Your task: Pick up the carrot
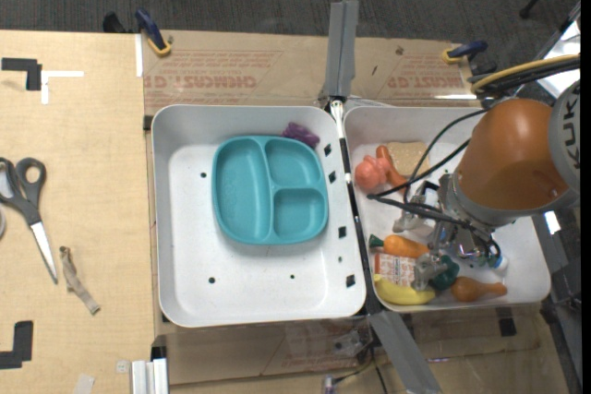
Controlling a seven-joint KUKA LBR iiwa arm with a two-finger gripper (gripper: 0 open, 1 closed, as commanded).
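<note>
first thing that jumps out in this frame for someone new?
Likely the teal divided plate, lying alone in the middle of the left bin with a small purple item just past its far rim. Next, the arm's orange band looming over the right bin, where the gripper is down among crowded toy food: a carrot, a banana and a pink piece.

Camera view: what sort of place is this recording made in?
Most likely a robotics lab bench, not a home. Two white bins sit on cardboard held by clamps, toy food such as a carrot fills the right bin, and scissors lie on the worktop.
</note>
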